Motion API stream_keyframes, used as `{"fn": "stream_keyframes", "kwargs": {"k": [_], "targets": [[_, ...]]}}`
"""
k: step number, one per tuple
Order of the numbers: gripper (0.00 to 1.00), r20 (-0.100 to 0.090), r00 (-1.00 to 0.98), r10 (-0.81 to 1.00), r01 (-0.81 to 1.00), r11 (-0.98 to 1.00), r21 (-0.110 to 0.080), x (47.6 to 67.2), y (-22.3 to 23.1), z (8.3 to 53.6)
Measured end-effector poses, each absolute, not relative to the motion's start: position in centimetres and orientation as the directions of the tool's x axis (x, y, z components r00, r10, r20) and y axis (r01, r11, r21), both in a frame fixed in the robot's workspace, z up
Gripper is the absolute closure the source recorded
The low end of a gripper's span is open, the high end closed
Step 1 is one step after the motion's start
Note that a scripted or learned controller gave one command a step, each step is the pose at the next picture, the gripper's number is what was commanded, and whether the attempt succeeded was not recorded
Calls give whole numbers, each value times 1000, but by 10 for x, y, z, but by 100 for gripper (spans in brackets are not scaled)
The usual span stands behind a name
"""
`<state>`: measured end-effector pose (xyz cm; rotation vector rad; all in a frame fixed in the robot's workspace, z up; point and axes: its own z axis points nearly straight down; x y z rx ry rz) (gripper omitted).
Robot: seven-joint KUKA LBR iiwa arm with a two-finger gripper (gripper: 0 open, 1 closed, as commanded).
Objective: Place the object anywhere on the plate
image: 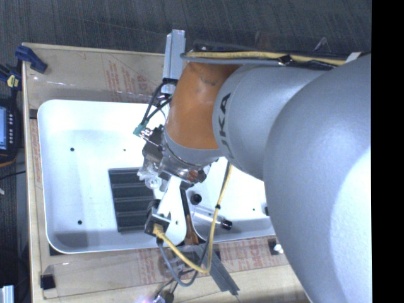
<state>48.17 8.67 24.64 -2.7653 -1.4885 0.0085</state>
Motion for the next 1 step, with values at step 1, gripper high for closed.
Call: {"fn": "stream_keyframes", "kwargs": {"k": [1], "targets": [[100,1,383,924,924,-383,-3,514,163,343]]}}
